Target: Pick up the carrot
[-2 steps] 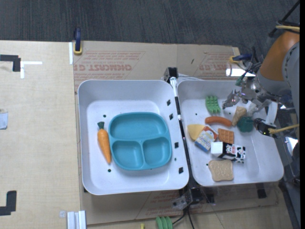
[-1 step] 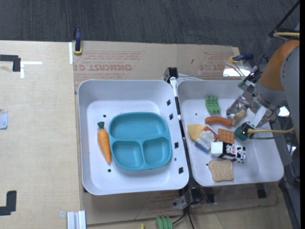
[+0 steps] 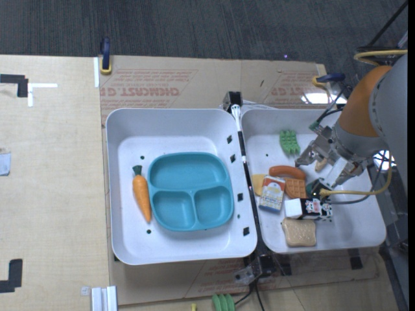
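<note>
Lying in the left bin [image 3: 123, 238], the carrot [image 3: 142, 194] is seen just beside the teal divided plate [image 3: 192, 191]. The gripper [image 3: 332, 161] is held above the right bin [image 3: 363, 229], fingers apart, nothing between them.

Fixed overhead camera, slanted down, both bins [image 3: 117, 193]

A blue tray [image 3: 191, 191] is being borne by the left bin [image 3: 117, 173], far from the gripper. A sausage [image 3: 286, 171], waffle [image 3: 296, 188] and bread slice [image 3: 299, 232] are being kept just beside it.
</note>
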`<state>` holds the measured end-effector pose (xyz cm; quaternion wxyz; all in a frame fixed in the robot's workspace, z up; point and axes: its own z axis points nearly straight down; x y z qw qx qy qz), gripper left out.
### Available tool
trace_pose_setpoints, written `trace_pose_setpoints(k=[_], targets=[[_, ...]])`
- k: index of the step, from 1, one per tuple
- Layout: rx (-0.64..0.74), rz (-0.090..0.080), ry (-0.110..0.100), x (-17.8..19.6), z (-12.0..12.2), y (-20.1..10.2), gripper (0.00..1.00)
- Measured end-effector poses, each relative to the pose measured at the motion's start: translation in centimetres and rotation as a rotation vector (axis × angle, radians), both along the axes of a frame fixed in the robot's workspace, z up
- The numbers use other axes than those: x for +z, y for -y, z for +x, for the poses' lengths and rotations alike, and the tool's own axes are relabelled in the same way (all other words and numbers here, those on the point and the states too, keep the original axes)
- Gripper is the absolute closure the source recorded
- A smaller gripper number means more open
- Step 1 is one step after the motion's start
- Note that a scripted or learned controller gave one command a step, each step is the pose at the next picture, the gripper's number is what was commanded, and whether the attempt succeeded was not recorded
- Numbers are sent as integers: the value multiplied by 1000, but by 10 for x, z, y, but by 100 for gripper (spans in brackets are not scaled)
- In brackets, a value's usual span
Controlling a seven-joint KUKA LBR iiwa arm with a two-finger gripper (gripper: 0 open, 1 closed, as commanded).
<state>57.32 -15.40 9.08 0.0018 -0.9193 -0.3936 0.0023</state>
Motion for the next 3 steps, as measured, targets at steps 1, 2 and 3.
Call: trace_pose_setpoints(k=[1, 2, 3], targets=[[10, -2, 2, 0, 12, -53, 0], [-194, -1, 0, 0, -45, -40, 0], [-198, -1, 1, 9, -43, -39, 100]])
